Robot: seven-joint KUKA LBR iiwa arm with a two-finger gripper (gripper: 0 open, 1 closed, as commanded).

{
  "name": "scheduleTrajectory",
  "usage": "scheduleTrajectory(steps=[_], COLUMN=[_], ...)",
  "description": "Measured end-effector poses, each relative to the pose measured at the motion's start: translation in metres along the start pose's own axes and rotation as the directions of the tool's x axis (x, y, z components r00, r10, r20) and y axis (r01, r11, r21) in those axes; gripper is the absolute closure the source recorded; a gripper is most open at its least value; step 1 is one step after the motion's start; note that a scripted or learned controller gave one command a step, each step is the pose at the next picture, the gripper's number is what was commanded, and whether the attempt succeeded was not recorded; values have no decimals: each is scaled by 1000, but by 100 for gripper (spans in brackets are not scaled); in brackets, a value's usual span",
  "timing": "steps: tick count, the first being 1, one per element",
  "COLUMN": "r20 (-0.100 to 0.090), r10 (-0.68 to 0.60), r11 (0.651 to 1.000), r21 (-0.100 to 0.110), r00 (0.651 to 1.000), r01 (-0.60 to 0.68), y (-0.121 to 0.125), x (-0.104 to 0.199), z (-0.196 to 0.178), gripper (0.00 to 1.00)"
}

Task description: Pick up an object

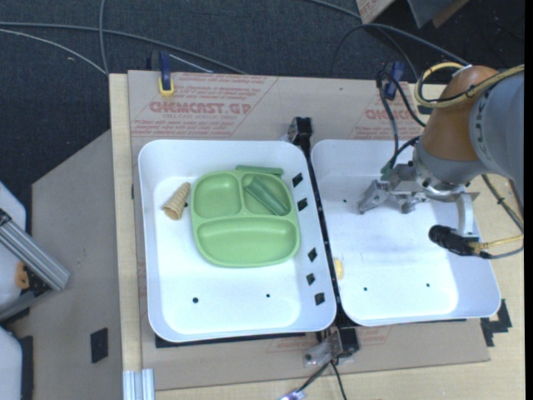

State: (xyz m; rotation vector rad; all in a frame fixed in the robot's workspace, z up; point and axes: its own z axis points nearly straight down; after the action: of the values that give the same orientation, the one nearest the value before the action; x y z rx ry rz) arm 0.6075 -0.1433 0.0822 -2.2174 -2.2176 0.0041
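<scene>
Left bin (pixel 158 248): one light green divided plate (pixel 246 223), rounded-square, glossy, three compartments (two small at the far side, one wide at the near side); a darker green elongated piece (pixel 268 195) lies slanted in the far right compartment, and a thin green strip (pixel 260 171) lies against the plate's far edge; a tan ridged cone (pixel 176 201), waffle-textured, lies on the bin floor just beside the plate's left edge, wide mouth toward the near side

Right bin (pixel 400 294): arm (pixel 466 132) reaches in from the right, orange band above the wrist; gripper (pixel 391 195) sits low over the bin's far half, well apart from plate and cone; finger state cannot be told, nothing seen in its hold

Writing: red print on the board (pixel 250 98) under the bins reads "CHEMCAST GP"; smaller lines beneath illegible; similar red print at far right, too faint to read
</scene>
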Motion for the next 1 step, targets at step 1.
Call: scheduleTrajectory(steps=[1], r20=[1], r10=[0], r11=[1000], r21=[-6], r00=[1000], r01=[0], y=[2], x=[0], z=[-15], gripper=[100])
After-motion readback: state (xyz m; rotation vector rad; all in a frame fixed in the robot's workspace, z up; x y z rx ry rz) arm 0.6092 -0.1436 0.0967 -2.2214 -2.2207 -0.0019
